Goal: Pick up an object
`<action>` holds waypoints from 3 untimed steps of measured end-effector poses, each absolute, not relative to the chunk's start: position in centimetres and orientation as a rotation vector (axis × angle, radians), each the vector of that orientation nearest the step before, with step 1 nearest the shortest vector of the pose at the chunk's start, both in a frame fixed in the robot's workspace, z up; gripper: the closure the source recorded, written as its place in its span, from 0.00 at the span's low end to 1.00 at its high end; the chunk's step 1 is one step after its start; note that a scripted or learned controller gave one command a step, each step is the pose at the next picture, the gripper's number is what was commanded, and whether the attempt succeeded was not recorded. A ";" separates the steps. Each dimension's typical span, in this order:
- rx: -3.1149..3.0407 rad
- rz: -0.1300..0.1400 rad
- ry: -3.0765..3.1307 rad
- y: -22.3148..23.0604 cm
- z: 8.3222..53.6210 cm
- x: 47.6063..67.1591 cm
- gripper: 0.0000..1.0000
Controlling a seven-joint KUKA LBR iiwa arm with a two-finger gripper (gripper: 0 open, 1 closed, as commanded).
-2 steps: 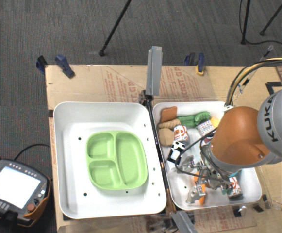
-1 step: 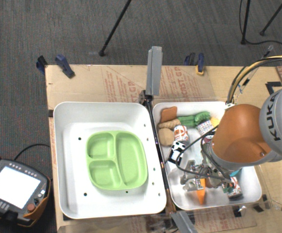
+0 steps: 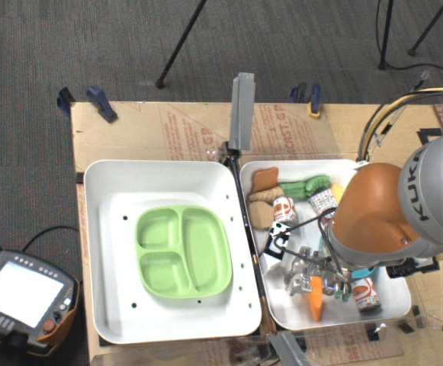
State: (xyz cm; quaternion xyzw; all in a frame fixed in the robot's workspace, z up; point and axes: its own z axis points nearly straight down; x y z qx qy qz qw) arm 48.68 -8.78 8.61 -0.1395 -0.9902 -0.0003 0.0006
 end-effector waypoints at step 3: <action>-0.296 -0.002 -3.127 -11.0 8.7 56.8 0.00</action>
